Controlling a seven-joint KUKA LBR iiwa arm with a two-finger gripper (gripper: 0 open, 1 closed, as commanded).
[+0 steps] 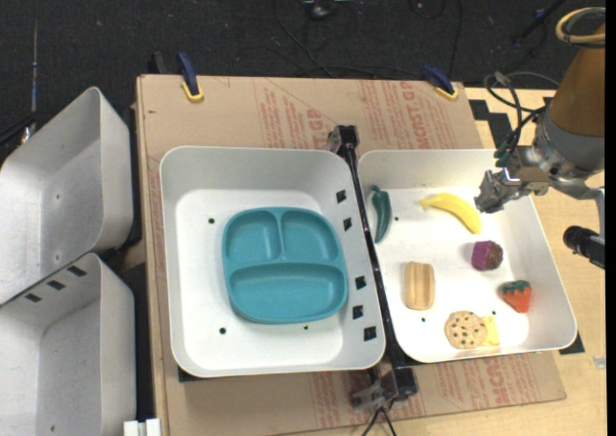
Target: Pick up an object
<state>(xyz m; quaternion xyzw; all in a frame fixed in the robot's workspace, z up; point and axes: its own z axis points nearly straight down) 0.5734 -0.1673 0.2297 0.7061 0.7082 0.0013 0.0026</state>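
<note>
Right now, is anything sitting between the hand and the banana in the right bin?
Nothing visible does. The hand hangs over the right bin just right of the banana, with bare white floor between them. The purple fruit, strawberry, bread and cookie lie nearer the camera, off that line.

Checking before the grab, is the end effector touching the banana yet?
Apart. The camera view shows white bin floor between the end effector and the banana, which lies to its left.
</note>
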